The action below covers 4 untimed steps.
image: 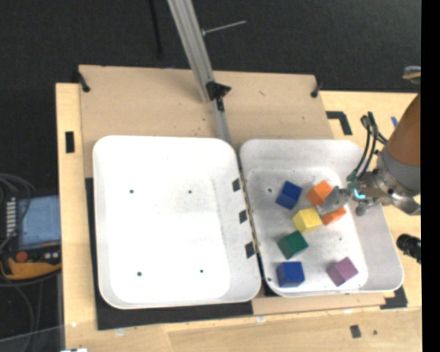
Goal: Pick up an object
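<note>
Reaching in: grey arm point(400, 160) from the right, over the right bin point(374, 270)
Gripper point(336, 202): low among the blocks, beside the orange blocks; whether its jaws are wide or closed I cannot tell — no block seen between them
Orange blocks: one point(320, 191) just above the gripper tip; another point(334, 214) just below it
Yellow block point(306, 220): touching the lower orange one
Others: blue point(288, 195); green point(292, 244); second blue point(290, 273); purple point(342, 270)
Left bin point(169, 218): white — beside the right one
</note>
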Tool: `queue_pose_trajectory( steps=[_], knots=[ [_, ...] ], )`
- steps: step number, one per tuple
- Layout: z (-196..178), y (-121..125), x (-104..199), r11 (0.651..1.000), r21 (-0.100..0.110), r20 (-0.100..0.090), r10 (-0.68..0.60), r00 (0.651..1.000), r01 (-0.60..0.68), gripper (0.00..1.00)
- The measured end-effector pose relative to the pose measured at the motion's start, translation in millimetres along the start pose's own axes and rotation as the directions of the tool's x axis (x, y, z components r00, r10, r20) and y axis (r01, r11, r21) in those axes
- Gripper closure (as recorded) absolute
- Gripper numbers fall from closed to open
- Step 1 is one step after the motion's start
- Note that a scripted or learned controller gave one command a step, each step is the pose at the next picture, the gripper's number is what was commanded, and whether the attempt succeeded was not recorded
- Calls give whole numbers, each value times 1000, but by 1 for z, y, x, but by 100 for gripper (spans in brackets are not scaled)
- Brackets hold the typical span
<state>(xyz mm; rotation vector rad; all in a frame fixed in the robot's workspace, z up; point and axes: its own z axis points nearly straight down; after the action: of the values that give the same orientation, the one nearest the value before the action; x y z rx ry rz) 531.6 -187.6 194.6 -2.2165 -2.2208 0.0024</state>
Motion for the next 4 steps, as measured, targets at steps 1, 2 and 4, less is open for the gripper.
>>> queue_pose_trajectory(
  steps=[1,2,4],
  knots=[
    [-3,1,0,1000,-5,1,0,1000,0,0],
    [40,-2,-3,1000,0,3,3,1000,-3,0],
    [57,5,-7,1000,-26,7,5,1000,-5,100]
  ],
)
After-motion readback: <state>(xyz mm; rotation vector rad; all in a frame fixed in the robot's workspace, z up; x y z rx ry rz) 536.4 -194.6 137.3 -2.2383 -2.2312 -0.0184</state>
